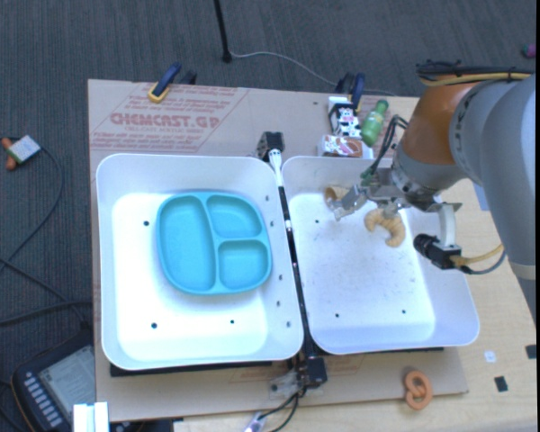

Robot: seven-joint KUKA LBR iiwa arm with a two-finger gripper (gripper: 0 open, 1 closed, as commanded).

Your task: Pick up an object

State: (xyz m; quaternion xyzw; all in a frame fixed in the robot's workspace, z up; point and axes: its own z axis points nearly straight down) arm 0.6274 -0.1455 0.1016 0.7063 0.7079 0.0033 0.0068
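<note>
While reaching in from three o'clock, grey arm with orange band [436, 115] hangs over right bin [378, 327], gripper [364, 198] low near that bin's twelve o'clock edge. Cannot tell how wide the tool stands or whether anything sits in it. Tan croissant-like object [387, 226] lying on bin floor at roughly four o'clock from gripper, just beside it. Left bin [126, 331] bearing blue divided plate [214, 243] near centre. Orange ring [418, 389] on bench at six o'clock, outside bins.
</note>
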